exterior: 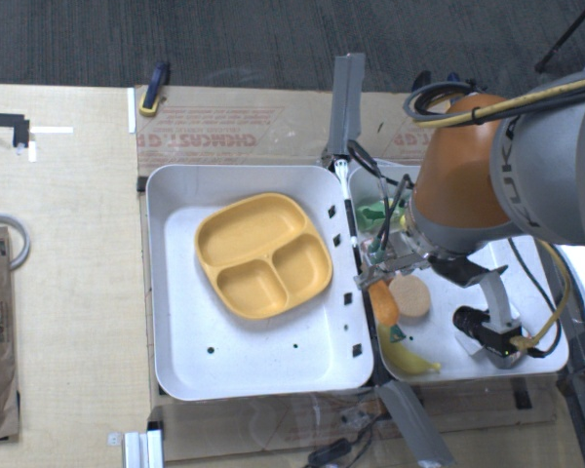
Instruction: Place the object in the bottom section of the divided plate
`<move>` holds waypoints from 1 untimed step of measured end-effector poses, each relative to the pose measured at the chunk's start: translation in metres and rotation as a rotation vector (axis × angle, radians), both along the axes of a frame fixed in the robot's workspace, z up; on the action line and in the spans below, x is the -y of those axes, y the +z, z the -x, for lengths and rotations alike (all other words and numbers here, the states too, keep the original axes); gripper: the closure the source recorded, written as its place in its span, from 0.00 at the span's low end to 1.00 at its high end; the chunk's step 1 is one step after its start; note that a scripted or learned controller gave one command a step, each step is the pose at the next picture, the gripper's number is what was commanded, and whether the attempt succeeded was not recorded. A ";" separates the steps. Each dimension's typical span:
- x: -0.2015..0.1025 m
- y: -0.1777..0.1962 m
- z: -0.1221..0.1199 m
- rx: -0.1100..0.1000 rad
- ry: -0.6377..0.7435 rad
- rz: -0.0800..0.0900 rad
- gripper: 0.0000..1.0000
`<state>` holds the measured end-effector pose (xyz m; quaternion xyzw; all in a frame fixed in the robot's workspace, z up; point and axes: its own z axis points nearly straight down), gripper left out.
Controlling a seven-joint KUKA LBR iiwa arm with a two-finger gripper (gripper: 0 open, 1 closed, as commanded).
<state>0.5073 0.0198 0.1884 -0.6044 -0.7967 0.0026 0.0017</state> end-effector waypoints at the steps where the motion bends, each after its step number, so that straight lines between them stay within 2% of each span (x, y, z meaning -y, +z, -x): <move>1: -0.050 0.000 -0.073 0.001 0.304 -0.001 1.00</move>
